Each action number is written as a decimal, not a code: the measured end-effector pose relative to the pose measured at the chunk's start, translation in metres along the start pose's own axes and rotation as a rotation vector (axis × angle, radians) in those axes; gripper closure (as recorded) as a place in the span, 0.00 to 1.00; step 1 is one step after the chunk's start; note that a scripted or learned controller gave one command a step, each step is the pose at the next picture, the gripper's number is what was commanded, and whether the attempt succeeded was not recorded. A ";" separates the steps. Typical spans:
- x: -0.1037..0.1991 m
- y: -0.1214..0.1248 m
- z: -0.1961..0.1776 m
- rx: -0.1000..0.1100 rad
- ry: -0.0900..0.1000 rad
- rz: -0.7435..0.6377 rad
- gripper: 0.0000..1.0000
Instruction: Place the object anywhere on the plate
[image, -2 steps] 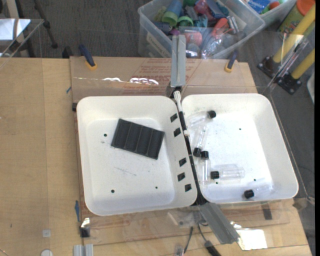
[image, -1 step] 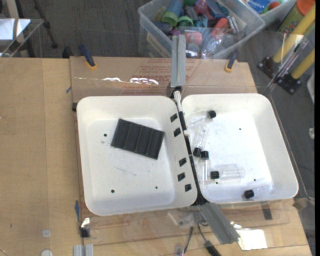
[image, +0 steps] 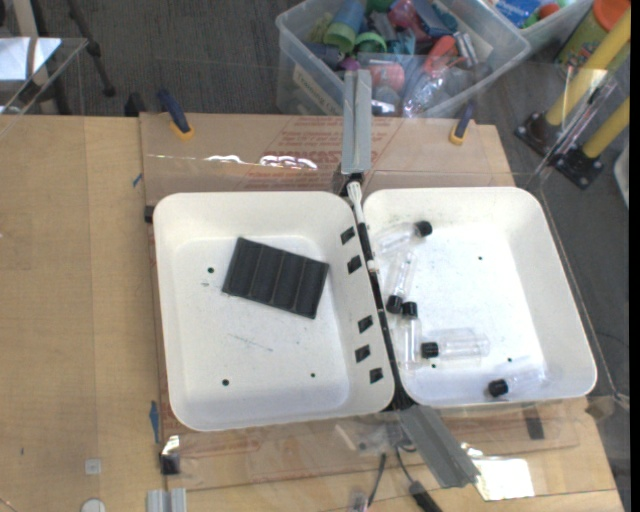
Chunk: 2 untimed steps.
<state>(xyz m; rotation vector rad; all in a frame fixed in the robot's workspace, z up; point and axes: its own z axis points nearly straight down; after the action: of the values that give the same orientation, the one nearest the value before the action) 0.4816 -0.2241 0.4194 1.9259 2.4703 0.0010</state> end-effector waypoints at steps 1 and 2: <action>0.000 0.000 0.000 0.000 0.000 0.000 0.00; -0.001 0.001 -0.011 -0.004 -0.005 0.000 1.00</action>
<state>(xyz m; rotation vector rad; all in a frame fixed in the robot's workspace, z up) 0.4829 -0.2244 0.4302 1.9222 2.4655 0.0013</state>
